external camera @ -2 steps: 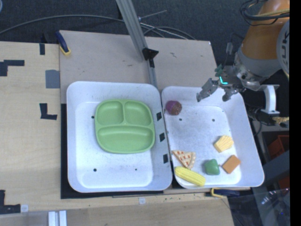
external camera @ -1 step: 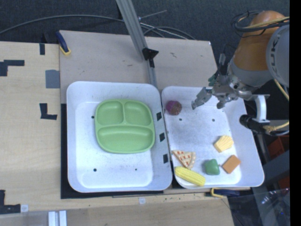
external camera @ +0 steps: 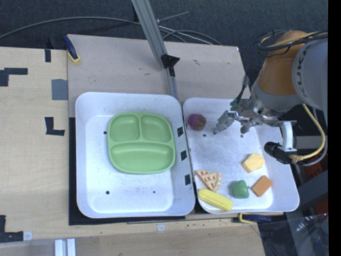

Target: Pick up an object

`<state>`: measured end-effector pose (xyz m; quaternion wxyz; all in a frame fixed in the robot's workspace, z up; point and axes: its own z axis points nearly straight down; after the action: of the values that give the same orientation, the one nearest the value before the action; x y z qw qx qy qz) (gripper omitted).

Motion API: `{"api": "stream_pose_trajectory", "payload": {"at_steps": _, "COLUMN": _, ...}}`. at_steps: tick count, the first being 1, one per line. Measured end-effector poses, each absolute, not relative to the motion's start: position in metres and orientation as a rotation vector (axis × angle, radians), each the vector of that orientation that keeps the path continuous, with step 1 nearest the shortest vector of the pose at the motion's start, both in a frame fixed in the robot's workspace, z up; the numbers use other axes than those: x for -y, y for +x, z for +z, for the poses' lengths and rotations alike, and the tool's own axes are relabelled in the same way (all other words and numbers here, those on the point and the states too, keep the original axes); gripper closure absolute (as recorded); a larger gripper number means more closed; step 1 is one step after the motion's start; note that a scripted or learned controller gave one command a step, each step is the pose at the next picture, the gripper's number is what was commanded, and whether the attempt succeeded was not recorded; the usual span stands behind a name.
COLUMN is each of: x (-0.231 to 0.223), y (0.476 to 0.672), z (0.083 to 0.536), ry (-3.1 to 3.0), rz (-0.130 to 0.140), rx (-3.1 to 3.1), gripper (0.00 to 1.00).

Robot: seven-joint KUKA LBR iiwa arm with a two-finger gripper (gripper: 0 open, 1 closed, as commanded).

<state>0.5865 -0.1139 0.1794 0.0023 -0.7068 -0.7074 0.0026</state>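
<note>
We count one green divided plate (external camera: 141,143) in the left bin (external camera: 85,159) and six toy foods in the right bin (external camera: 290,196): one purple fruit (external camera: 197,121) at 11 o'clock, and one pizza slice (external camera: 209,179), one corn cob (external camera: 215,199), one green pepper (external camera: 240,189), one yellow cheese (external camera: 253,162) and one orange block (external camera: 261,185) crowded from 7 to 4 o'clock. The gripper (external camera: 230,122) hangs at 12 o'clock, its fingers spread and holding nothing, just beside the fruit. We see bare floor across the bin's middle and along its 9 o'clock edge.

Green tray (external camera: 141,143); purple fruit (external camera: 197,121); yellow corn (external camera: 215,199).
</note>
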Motion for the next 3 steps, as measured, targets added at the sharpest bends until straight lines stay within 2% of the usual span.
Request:
{"api": "stream_pose_trajectory", "payload": {"at_steps": 1, "x": 0.110, "y": 0.595, "z": 0.127, "ry": -2.215, "rz": 0.007, "rx": 2.221, "gripper": 0.00}}
{"api": "stream_pose_trajectory", "payload": {"at_steps": 2, "x": 0.110, "y": 0.596, "z": 0.140, "ry": -2.216, "rz": 0.003, "rx": 2.223, "gripper": 1.00}}
{"api": "stream_pose_trajectory", "payload": {"at_steps": 3, "x": 0.109, "y": 0.590, "z": 0.184, "ry": -2.221, "rz": -0.002, "rx": 2.224, "gripper": 1.00}}
